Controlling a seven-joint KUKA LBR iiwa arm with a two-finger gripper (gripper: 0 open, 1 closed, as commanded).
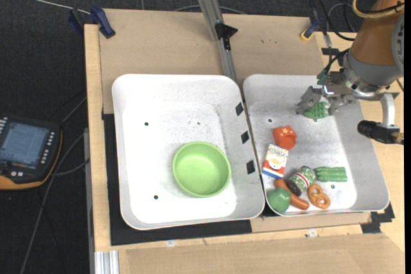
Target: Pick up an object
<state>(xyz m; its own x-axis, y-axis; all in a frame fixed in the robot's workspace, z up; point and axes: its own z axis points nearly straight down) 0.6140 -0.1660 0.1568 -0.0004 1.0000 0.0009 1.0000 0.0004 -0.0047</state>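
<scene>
While the jaws (319, 104) clasp a green toy (317, 111), your arm (376, 42) leans in.
You'll see it above the right bin's (359, 157) far edge; the carton's (275, 160) print is unreadable.

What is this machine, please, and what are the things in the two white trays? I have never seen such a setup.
It is a robot arm, grey with an orange band, reaching in from the right. One fixed camera looks down on the bench at a slant. At the arm's end is a gripper with two fingers, low over the far part of the right bin. A small green object sits at its tips; I cannot tell whether the fingers hold it.

The left bin holds a green bowl. The right bin holds small toy foods: a red tomato-like piece, a small carton, a pretzel, a green ridged piece and a few more, crowded at the near edge.

The job is to pick up one object.
</scene>
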